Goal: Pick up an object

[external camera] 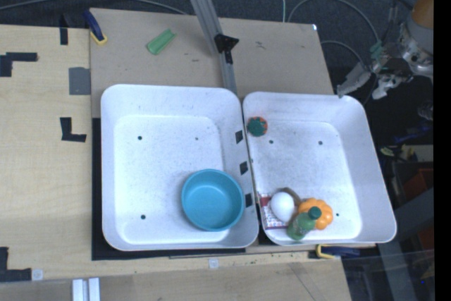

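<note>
Two white bins sit below me. Left bin holds a blue bowl. Right bin crowds a white egg against an orange toy in its near corner, so a grab could slip. My gripper hovers well beyond, grip unclear.

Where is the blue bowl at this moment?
The blue bowl sits in the left bin, at its near right corner, close to the divider beside the white egg.
</note>
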`<action>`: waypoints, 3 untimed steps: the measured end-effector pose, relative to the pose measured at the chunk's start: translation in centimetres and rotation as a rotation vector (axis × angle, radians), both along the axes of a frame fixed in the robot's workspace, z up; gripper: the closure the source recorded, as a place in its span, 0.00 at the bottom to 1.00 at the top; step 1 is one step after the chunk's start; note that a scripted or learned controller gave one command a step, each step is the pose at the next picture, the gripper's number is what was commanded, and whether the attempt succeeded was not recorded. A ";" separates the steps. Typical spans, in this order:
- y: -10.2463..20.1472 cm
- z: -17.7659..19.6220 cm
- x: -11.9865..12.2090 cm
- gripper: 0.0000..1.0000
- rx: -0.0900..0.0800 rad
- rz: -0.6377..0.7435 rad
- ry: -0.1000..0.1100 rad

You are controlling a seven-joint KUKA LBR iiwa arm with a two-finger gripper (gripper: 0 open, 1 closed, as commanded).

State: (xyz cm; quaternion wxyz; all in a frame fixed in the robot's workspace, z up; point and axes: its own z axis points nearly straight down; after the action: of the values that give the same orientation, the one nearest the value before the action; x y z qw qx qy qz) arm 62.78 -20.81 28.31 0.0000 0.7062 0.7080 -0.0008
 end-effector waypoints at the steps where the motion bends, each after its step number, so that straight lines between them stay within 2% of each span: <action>1: 0.0 0.0 0.0 0.00 0.000 0.000 0.000; 2: 0.0 -4.3 0.0 0.00 0.001 -0.001 0.004; 3: 0.5 -10.2 0.7 0.00 0.002 0.000 0.006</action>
State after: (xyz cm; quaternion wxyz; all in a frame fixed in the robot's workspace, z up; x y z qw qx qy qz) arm 63.50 -20.35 18.06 -0.0026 0.7061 0.7081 -0.0023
